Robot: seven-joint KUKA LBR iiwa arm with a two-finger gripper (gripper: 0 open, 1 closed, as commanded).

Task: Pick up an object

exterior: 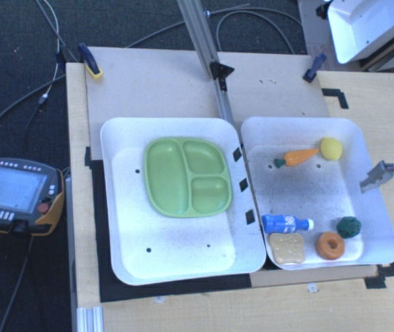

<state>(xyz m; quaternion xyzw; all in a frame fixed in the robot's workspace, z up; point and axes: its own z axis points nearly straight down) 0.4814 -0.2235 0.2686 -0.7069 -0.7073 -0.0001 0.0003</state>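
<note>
The right bin holds several small objects. An orange carrot lies near its back, with a yellow ball just to the right of it. Along the front lie a blue bottle, a tan slice of toast, an orange donut and a dark green lump. My gripper comes in at the right edge of the view, over the right rim of this bin, apart from all the objects. Nothing shows between its tips.
The left bin carries a green divided plate. A metal pole rises from the back between the bins. A teach pendant lies on the floor at the left. Blue clamps sit at the bench's back corners.
</note>
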